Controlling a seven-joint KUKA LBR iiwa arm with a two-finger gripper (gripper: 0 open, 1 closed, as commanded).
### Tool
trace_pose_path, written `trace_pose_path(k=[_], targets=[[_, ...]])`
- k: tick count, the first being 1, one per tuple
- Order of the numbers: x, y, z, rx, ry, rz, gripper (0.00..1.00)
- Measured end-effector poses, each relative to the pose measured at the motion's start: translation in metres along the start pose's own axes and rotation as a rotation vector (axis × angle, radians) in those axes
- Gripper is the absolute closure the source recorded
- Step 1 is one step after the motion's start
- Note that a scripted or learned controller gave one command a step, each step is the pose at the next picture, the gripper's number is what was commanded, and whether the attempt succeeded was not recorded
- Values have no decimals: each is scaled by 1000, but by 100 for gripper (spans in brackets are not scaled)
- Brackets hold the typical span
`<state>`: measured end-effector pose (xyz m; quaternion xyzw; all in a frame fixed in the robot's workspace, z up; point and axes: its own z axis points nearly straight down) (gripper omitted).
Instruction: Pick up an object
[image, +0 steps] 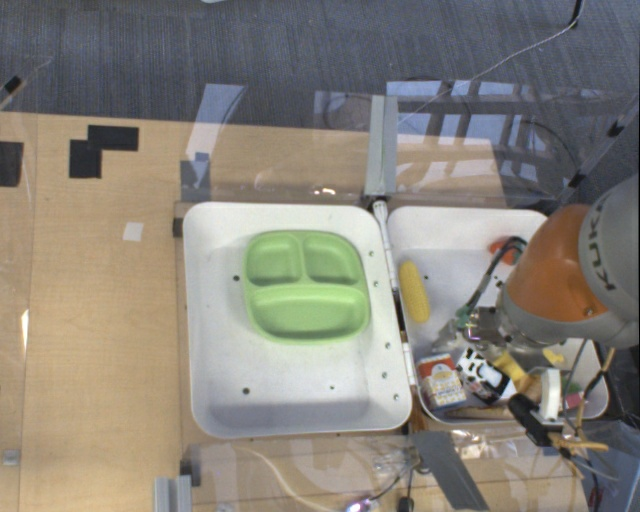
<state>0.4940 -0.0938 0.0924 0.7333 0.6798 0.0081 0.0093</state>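
The right bin holds a yellow corn cob along its left wall. At its front lie a red and white packet, a black and white toy and a yellow piece. A small orange thing peeks out at the back. My gripper hangs low over the front of this bin, just above the black and white toy, under the orange wrist band. The wrist hides how the gripper stands and whether anything is in it.
The left bin bears a green divided plate near its middle. A metal divider runs back from between the bins. The arm covers the right side of the right bin. Cables hang by the bin's front right corner.
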Motion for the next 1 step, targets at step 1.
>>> trace_pose_path(k=[1], targets=[[6, 70, 3, 9, 0, 268, 0]])
